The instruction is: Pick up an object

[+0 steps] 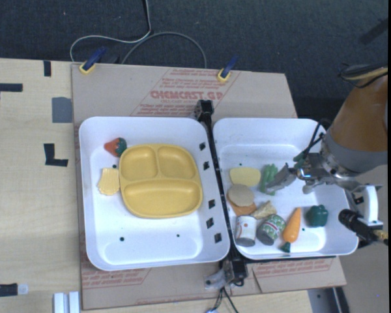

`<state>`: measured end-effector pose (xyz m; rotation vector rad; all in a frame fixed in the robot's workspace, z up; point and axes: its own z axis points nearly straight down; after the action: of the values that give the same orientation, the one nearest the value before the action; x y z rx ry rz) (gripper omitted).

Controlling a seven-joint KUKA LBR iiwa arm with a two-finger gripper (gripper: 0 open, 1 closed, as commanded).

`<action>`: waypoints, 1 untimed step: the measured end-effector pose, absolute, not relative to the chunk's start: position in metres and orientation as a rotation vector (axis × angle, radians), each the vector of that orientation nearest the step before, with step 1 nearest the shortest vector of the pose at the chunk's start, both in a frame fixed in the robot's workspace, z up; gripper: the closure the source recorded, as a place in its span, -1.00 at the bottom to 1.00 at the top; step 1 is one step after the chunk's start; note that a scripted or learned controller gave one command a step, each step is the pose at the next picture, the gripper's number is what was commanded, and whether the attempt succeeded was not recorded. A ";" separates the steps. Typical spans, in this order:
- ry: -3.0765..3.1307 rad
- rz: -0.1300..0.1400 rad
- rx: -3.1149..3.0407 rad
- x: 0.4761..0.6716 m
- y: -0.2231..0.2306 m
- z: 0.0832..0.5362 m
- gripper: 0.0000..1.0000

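Observation:
My gripper (296,182) hangs over the middle of the right bin (260,132), open, with nothing between its fingers. Its left finger (281,177) points at a green leafy toy (268,176) and sits just right of it. Left of that lies a yellow piece (244,175). Below are a bun-like toy (241,197), a tan wedge (264,208), two small cans (246,230) (271,229), an orange carrot (291,224) and a green pepper (317,216).
The left bin (150,246) holds a yellow divided plate (161,180), a red and green toy (115,146) and a pale yellow piece (108,182). A black divider (212,168) separates the bins. The arm's body (362,122) overhangs the right bin's right edge.

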<state>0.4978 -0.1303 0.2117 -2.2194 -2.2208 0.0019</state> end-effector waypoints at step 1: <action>-2.224 -0.001 -2.228 0.484 -0.138 0.080 -1.00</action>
<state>0.4840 -0.1380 0.0805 -2.2275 -2.2236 -0.0007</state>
